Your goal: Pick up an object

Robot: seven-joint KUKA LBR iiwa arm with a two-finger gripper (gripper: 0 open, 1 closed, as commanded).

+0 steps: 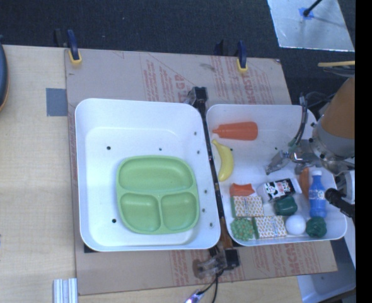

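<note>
Two white bins side by side on the counter (28, 169). In the left bin (98, 125), a green divided plate (156, 194), lying flat near the middle. In the right bin (261, 115), many small things: an orange bottle (236, 130) lying on its side near the far wall; a yellow banana (224, 160) against the left wall, just below the orange bottle; toward the near edge a red piece (241, 189), two patterned blocks (248, 205) (270, 226), a green lump (242, 229), a black-and-white carton (279, 189), a dark green item (285, 205), a white ball (296, 225), a dark green ball (316, 226) and an upright blue bottle (317, 196). Gripper (284, 161) over the right side of the right bin, above bare floor between the orange bottle and the carton, nothing seen between the fingers. Open or closed: cannot tell, too blurred and dark.
</note>
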